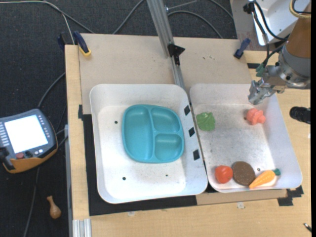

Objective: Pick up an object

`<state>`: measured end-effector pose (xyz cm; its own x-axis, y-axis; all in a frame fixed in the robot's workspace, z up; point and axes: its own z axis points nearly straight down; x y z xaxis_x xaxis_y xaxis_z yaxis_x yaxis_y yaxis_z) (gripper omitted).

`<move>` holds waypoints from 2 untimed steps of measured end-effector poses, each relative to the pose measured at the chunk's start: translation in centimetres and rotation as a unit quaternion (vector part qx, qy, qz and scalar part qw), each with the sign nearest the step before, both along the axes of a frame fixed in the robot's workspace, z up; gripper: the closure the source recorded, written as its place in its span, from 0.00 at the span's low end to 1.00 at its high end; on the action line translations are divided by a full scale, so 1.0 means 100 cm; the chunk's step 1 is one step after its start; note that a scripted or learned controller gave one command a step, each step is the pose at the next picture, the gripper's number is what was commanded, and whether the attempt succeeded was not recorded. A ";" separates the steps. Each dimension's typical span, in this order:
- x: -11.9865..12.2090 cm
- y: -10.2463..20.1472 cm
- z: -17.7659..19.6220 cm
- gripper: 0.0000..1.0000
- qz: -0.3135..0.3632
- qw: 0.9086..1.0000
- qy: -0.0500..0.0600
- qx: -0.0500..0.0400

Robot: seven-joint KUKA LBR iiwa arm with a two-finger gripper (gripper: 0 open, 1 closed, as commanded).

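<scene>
The pincer (257,96), its state impossible to tell, hangs above the right white bin's (284,132) far edge, near the small pink lumpy toy (255,116), which looks light, rigid; best gripped across its middle.

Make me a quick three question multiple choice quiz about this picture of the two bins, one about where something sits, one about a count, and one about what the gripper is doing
1. Where does the teal divided plate lie?
A. In the left bin
B. In the right bin
C. On the bare bench

2. How many toy foods lie in the right bin?
A. Three
B. Five
C. Seven

3. Where is the gripper?
A. Over the teal plate
B. At the far side of the right bin, close to the pink item
C. Above the handheld pendant

Answers:
1 A, the plate rests inside the left bin.
2 B, there is a green item, a pink item, a red item, a brown disc and a carrot.
3 B, it hangs just up and left of the pink item.
</scene>
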<state>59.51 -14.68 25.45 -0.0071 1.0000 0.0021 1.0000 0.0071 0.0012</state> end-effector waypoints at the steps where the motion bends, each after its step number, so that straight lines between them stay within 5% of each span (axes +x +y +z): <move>1: 0.005 0.047 0.002 1.00 0.000 1.000 0.000 0.000; 2: 0.016 0.108 -0.010 1.00 0.000 1.000 0.001 0.000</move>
